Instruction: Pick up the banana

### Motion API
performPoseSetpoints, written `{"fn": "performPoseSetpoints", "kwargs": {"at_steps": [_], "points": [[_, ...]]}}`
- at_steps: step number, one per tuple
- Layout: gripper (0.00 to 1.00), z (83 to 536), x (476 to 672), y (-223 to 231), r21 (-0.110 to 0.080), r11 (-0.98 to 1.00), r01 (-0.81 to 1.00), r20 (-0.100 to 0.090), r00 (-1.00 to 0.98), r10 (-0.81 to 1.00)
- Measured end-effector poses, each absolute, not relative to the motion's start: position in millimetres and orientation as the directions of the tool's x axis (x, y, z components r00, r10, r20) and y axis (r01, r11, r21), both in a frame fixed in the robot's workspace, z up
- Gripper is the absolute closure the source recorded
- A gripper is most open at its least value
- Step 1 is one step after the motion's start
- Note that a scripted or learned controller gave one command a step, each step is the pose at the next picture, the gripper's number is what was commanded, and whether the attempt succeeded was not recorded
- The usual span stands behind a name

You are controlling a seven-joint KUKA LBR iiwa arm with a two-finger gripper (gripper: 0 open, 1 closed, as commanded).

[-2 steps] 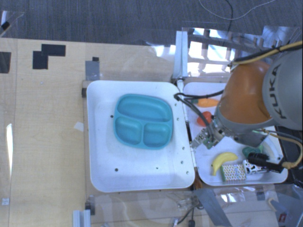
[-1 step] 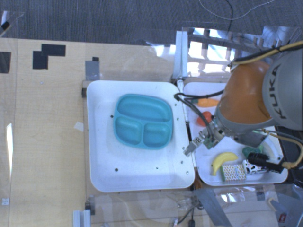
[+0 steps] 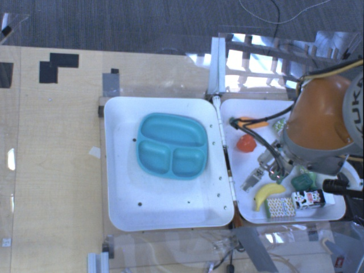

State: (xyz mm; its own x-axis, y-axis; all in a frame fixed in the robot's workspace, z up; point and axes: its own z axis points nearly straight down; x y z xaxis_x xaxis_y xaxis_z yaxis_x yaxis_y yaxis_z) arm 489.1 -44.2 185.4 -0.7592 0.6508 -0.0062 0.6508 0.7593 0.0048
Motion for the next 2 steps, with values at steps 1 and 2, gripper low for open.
{"fn": "performPoseSetpoints", "kwargs": {"at_steps": [1, 2], "points": [[0.00, 92.5, 490.5, -84.8, 0.006, 0.815, 0.579, -0.011, -0.815, 0.579], [1.00, 104.1, 492.9, -83.3, 0.010, 0.815, 0.579, -0.014, -0.815, 0.579]]}}
